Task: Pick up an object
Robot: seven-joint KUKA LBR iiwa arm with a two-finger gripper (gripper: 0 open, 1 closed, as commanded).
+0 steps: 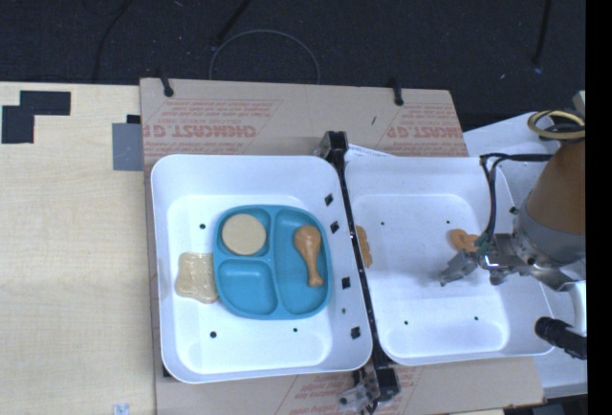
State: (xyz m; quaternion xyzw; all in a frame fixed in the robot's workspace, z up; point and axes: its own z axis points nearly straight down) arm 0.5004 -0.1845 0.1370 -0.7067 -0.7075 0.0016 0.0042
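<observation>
Behind both bins (182, 176), cardboard (287, 121) printed "CHEMCRZT".

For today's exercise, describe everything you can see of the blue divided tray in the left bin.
The blue divided tray looks like moulded plastic, rounded at the corners, with three compartments. It lies flat on the floor of the left bin, roughly central. A round tan disc sits in its upper-left compartment, and a toy drumstick lies lengthwise in the right one. The lower-left compartment holds nothing. A pale toast-like piece lies against its left edge, outside it.
</observation>
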